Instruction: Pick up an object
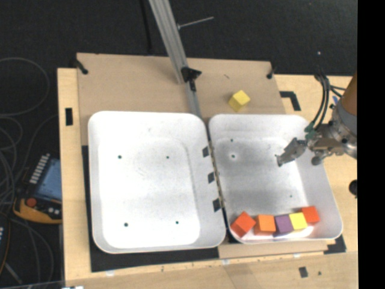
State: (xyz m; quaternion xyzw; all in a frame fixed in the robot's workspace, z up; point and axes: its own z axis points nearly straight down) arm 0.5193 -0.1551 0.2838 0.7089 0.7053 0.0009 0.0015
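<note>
Landmark: right bin (313, 161), the white tray lying beside the left bin (108, 161) on the bench (69, 161).

Item 1. Gripper (287, 153), reaching in over the right bin's far right part, hanging above bare floor. One grey finger is showing clearly, pointing toward the bin's middle; the rest is merging with the wrist hardware, so whether it is open or closed cannot be told. Nothing is showing at its tip.

Item 2. Arm (349, 101), being cut off at the picture's edge just past the right bin's right rim; only a brownish-orange sliver and dark cables are showing.

Item 3. Row of five blocks lying along the right bin's near wall, well apart from the gripper: orange block (243, 223) tilted at the left end, then a second orange cube (266, 223), purple cube (283, 223), yellow cube (298, 221), and red-orange cube (310, 215). They are pressing together, and their lower edges are hard to separate from the bin's rim.

Item 4. Loose yellow cube (239, 100), sitting on the bench beyond the right bin's far rim, outside both bins.

Item 5. Metal pole (168, 29), slanting up from behind the right bin's far left corner; its top is being cut off.
</note>
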